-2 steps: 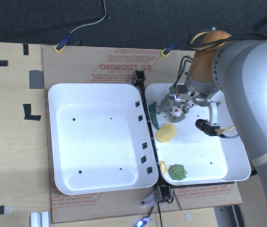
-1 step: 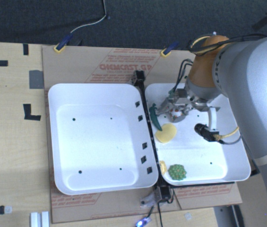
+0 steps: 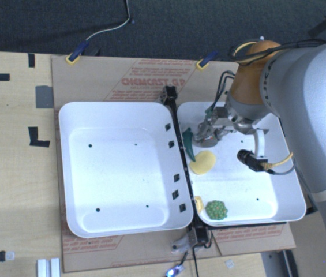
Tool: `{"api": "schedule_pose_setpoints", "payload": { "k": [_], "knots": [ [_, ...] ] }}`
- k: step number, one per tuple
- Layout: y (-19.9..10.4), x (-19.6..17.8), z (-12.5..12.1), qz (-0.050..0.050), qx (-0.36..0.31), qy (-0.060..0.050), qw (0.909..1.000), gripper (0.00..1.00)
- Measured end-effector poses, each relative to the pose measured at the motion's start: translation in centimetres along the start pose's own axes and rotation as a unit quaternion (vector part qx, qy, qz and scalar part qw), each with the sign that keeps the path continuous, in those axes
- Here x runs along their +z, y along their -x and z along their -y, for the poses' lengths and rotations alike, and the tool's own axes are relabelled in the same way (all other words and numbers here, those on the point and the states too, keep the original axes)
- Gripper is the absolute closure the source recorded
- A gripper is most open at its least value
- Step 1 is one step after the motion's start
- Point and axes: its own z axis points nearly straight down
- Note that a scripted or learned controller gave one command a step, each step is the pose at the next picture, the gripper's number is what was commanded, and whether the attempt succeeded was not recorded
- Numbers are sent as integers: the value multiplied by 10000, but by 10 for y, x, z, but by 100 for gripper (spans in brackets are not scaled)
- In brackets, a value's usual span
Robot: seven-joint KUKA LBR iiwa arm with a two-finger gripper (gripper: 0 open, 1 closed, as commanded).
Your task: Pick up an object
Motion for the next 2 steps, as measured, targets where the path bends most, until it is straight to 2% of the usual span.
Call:
{"api": "schedule_pose_setpoints", "payload": {
  "k": [1,2],
  "knots": [
    [-109,-94,5,-60,-75,5,10000,100],
    [-87,-143,-2,-37,-25,-6,10000,100]
  ]
}}
